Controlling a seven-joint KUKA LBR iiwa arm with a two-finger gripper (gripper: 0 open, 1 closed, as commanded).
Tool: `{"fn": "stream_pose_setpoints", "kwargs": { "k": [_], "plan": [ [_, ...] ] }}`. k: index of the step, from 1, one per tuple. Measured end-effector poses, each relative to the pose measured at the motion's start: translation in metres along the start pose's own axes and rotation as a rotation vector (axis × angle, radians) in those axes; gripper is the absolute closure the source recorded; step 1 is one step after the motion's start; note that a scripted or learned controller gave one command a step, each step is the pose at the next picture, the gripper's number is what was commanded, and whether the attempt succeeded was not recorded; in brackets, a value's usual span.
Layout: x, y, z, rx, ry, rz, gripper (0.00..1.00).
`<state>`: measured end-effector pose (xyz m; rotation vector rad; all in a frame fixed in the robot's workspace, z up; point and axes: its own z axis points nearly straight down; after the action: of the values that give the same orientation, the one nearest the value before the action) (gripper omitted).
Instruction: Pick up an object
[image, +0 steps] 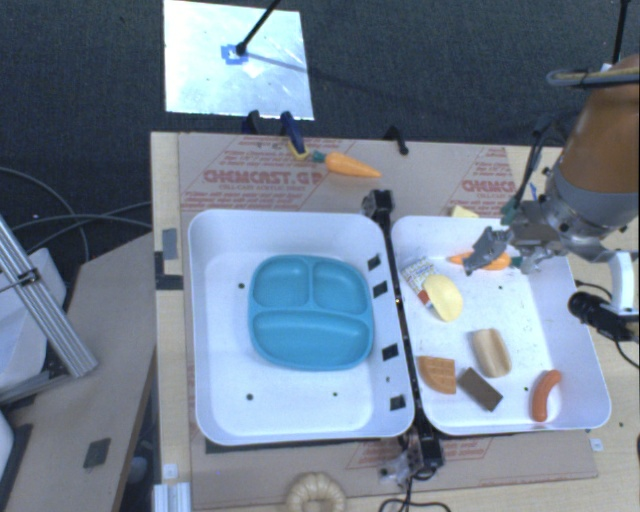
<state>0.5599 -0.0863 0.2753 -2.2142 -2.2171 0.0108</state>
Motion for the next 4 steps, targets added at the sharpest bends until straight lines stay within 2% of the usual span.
{"fn": "stream_pose_setpoints", "kwargs": {
  "k": [1, 3, 4],
  "plan": [
    [0.0, 0.002, -0.006, -0.012, -0.001, -0.002, 0.0],
    [-0.01, 0.007, 0.087, -0.009, -0.001, 0.0, 0.0],
    [-0.012, -0.003, 0.143, -0.007, 0.0, 0.001, 0.0]
  ]
}}
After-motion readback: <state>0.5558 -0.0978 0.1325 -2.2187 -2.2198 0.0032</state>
